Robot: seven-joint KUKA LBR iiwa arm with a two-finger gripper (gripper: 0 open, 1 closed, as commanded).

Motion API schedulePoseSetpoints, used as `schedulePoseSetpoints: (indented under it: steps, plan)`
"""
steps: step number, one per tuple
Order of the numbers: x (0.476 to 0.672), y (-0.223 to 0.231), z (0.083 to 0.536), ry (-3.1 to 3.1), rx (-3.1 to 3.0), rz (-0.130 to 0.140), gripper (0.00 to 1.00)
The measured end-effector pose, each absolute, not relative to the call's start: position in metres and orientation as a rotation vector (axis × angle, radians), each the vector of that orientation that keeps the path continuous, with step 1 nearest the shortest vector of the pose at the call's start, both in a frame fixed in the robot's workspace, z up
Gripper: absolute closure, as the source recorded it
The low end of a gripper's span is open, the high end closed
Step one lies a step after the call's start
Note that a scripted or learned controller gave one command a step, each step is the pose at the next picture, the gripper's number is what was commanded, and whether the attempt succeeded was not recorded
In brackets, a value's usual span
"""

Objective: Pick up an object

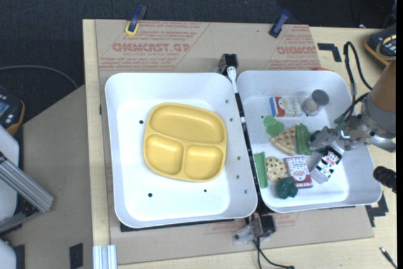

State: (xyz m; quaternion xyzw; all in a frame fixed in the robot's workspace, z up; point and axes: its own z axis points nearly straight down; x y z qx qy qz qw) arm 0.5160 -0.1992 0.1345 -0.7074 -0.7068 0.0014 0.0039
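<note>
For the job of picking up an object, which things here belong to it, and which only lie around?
Belong to the job:
- pincer, low over the right bin
- small toys in that bin: black-and-white carton, waffle piece, cookie, red box

Only lying around:
- yellow divided plate in the left bin
- blue clamps on the board

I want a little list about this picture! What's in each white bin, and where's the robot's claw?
left bin: yellow divided plate
right bin: small toy foods and packets, among them a cookie, a waffle, a green leafy piece, a grey can
claw: over the right bin, beside a black-and-white carton
arm: reaches in from the right
</note>
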Motion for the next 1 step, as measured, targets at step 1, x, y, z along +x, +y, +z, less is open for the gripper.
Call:
schedulePoseSetpoints:
  steps: [1]
  plan:
    - [0.5167,-0.1997,0.0843,-2.219,-2.223,0.0,0.0]
